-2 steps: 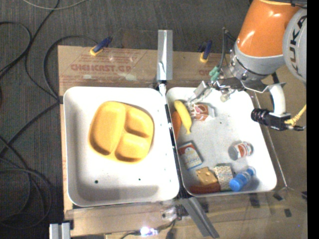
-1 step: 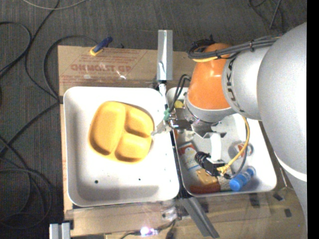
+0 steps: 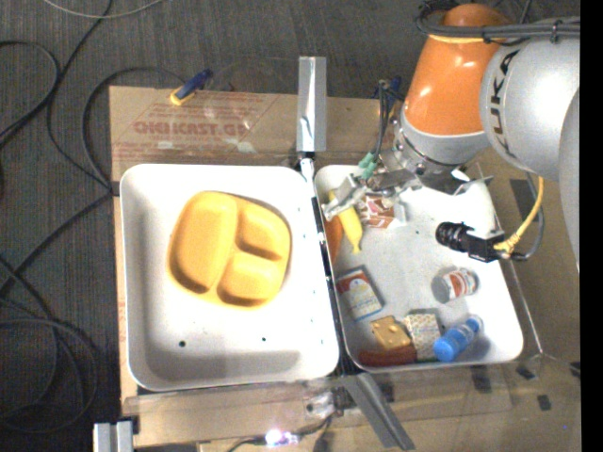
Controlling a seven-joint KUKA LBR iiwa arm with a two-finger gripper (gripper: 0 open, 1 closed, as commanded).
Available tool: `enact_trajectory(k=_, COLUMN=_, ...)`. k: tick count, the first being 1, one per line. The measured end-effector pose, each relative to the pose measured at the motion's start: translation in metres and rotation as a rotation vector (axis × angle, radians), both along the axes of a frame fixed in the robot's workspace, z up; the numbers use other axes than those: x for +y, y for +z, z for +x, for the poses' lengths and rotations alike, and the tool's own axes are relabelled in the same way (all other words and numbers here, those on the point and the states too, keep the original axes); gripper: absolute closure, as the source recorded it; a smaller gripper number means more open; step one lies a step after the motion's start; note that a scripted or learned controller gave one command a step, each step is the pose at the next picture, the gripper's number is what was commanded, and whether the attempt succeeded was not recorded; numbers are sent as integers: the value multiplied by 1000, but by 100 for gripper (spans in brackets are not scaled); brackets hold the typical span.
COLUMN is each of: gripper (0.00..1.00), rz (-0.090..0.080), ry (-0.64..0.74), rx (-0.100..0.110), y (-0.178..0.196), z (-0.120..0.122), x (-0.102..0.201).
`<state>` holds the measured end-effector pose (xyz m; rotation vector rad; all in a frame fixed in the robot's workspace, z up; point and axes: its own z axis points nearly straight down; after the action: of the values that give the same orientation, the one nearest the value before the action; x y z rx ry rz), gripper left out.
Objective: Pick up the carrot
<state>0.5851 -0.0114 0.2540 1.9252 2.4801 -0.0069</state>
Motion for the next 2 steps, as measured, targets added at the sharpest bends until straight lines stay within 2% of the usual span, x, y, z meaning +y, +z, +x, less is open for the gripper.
enact_trajectory(k=1, gripper=0, rz=5, ry=377, rx=1, y=33, z=-59, x=65)
enact_trajectory(k=2, gripper=0, rz=6, ry=831, rx=-1, y=46, z=-86, x=150)
